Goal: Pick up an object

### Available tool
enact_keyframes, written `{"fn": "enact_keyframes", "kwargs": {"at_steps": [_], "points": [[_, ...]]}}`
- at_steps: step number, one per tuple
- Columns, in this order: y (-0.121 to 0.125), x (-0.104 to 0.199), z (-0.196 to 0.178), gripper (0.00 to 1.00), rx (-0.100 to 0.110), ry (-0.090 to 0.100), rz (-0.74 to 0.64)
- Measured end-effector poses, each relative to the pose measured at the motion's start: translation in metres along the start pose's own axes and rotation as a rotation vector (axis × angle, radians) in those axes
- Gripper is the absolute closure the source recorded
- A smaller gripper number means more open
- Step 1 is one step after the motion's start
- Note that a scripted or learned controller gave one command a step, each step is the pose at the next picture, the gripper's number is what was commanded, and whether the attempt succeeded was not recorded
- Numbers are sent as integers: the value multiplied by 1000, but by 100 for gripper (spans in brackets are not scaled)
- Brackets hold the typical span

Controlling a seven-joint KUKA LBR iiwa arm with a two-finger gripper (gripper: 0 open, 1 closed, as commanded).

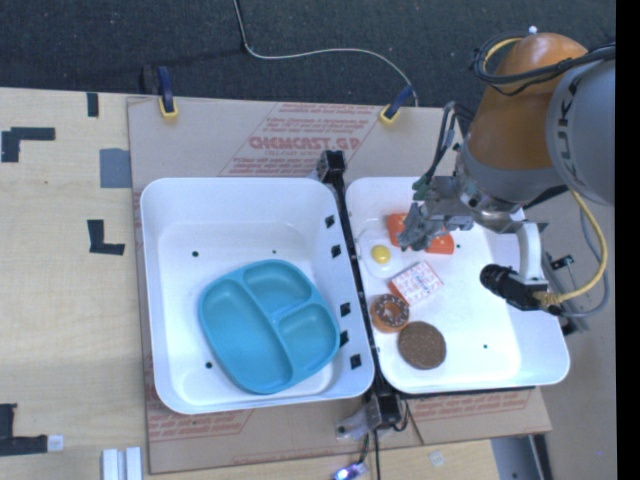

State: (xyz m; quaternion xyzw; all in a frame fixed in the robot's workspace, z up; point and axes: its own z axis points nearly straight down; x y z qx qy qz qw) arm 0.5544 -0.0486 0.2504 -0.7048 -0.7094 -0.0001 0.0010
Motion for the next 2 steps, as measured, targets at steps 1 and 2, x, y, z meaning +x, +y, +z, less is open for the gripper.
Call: {"fn": "enact_keyframes", "kwargs": {"at_steps": [1,2], "points": [[-5,58,15,100,2,0,-1],[-10,116,21,100,2,0,-1]]}}
